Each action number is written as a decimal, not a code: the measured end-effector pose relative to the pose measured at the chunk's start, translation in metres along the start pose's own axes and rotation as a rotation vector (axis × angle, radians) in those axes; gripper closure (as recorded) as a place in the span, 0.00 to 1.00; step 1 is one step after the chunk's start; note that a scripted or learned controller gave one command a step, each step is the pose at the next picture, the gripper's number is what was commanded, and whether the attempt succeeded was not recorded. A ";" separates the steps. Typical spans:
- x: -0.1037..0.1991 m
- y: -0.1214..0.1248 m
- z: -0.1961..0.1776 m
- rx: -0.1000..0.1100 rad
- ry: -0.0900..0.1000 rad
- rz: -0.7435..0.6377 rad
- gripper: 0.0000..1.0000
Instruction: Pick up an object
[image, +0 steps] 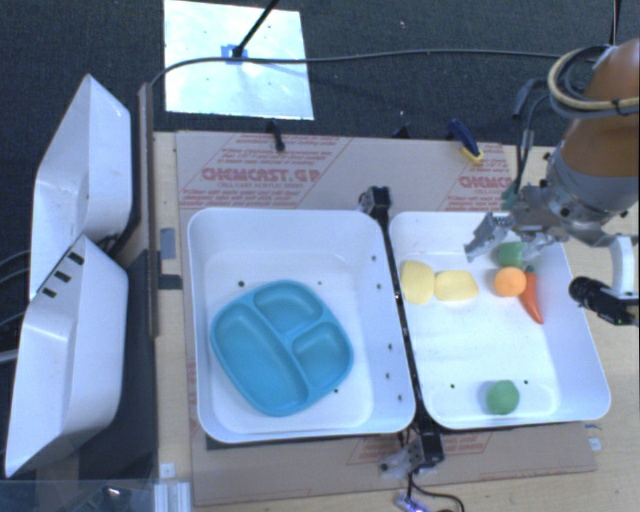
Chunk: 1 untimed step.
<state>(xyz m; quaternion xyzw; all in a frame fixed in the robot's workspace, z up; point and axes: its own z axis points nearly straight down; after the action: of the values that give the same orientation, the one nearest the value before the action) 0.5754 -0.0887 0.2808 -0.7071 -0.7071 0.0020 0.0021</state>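
Camera view: the gripper (512, 238) is seen with fingers spread above a green item (509, 253) in the right bin (585, 385); nothing is yet grasped.

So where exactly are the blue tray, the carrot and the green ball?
blue tray (283, 346): camera view, on its middle divider, in the left bin.
carrot (533, 298): camera view, mid-body, in the right bin.
green ball (502, 396): camera view, its centre, near the right bin's front.

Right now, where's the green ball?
The green ball lies in the right bin, near its front edge, apart from the orange ball and carrot further back.
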 end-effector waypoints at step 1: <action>0.000 0.001 -0.003 -0.007 0.000 0.000 0.00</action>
<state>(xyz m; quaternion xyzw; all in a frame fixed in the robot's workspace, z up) 0.5763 -0.0886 0.2842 -0.7070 -0.7072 -0.0003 -0.0003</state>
